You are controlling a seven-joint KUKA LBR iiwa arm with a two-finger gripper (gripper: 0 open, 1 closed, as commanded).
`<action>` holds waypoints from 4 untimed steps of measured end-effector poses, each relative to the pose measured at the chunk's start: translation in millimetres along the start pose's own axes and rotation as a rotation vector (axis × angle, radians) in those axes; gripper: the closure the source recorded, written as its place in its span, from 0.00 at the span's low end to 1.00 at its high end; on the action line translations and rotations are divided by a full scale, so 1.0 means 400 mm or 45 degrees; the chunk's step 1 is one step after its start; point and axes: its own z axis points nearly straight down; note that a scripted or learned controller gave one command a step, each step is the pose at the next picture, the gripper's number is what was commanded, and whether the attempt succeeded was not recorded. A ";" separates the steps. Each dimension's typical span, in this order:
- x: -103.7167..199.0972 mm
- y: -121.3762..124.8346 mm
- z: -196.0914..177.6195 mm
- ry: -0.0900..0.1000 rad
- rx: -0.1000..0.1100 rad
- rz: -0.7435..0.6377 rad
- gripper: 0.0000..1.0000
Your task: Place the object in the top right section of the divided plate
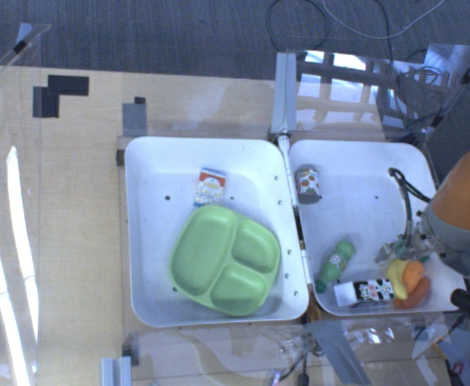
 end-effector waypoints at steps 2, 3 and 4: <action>-0.066 -0.022 -0.002 0.001 0.002 0.015 1.00; -0.066 -0.024 -0.157 0.002 0.008 0.275 1.00; -0.066 -0.023 0.002 0.002 0.005 0.555 1.00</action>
